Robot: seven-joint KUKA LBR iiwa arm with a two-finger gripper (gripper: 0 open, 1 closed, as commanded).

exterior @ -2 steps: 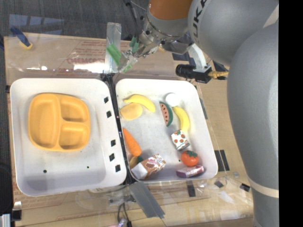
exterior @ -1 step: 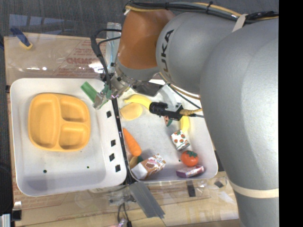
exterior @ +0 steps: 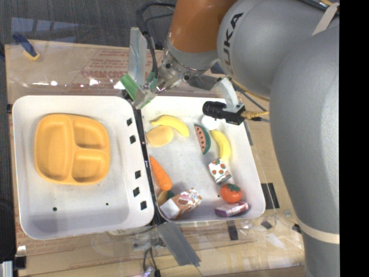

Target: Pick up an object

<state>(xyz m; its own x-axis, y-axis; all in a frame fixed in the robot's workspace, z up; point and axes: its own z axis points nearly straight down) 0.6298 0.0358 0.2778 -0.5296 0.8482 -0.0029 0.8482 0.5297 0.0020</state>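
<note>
My gripper (exterior: 138, 91) hangs over the far end of the divider between the two bins, at the top left corner of the right bin (exterior: 257, 178). Nothing shows in it. In that bin lie a yellow banana (exterior: 170, 124) and a tan bread-like piece (exterior: 159, 136) just below the gripper. Further right are a watermelon slice (exterior: 202, 138) and a second banana (exterior: 222, 145). An orange carrot (exterior: 161, 175) lies along the left wall. Near the front are a strawberry-print carton (exterior: 219, 171), a red tomato (exterior: 232, 194), a purple item (exterior: 230, 210) and a brown packet (exterior: 184, 203).
The left bin (exterior: 23, 206) holds a yellow divided plate (exterior: 72, 149). The grey arm with its orange band (exterior: 202, 16) covers the upper right. A black cable fitting (exterior: 222, 112) juts over the right bin's far edge.
</note>
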